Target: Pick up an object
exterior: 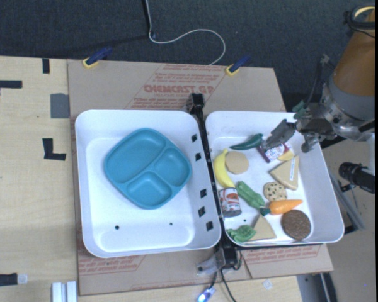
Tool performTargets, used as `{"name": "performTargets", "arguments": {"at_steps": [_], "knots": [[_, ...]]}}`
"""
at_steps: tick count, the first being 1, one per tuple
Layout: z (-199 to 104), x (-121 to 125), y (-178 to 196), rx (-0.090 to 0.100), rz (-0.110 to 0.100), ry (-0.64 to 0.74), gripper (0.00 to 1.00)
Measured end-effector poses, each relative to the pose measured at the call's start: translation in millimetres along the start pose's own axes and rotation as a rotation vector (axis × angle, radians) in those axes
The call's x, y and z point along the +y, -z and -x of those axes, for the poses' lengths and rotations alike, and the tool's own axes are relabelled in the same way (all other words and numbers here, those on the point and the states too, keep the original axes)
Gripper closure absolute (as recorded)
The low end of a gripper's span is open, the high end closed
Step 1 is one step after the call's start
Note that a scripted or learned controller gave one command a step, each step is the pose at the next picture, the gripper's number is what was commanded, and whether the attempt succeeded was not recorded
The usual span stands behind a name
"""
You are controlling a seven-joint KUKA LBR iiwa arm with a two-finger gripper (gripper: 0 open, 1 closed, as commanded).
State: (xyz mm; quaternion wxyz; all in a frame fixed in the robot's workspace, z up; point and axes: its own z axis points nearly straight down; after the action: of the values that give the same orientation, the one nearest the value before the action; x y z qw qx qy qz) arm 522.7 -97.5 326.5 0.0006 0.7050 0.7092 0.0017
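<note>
While every item in the right bin (pixel 331 212) is lying on the floor of the bin, the pick is looking not yet done. The tool (pixel 282 137) is hanging over the far part of that bin, just above a small packet (pixel 271 152) beside the green pepper (pixel 247 143). Its dark fingers (pixel 281 131) are appearing spread, though I cannot tell how wide, and nothing is showing clearly between them. Banana (pixel 222 170), cookie (pixel 274 190), carrot (pixel 285 206) and can (pixel 230 202) are sitting nearer. A blue plate (pixel 147 167) is resting in the left bin (pixel 91 187). Closing and lifting are remaining.
</note>
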Motion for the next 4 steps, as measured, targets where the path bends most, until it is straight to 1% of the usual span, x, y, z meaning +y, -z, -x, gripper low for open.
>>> {"name": "performTargets", "arguments": {"at_steps": [1, 2, 3, 4], "knots": [[-26, -40, 11, 0.0, -0.006, -0.002, 0.0], [-26, -39, 19, -0.001, -0.006, -0.002, 1.0], [-104, -30, -33, 0.0, -0.01, 0.002, 1.0], [-73, -40, -77, -0.003, -0.011, -0.009, 1.0]]}}
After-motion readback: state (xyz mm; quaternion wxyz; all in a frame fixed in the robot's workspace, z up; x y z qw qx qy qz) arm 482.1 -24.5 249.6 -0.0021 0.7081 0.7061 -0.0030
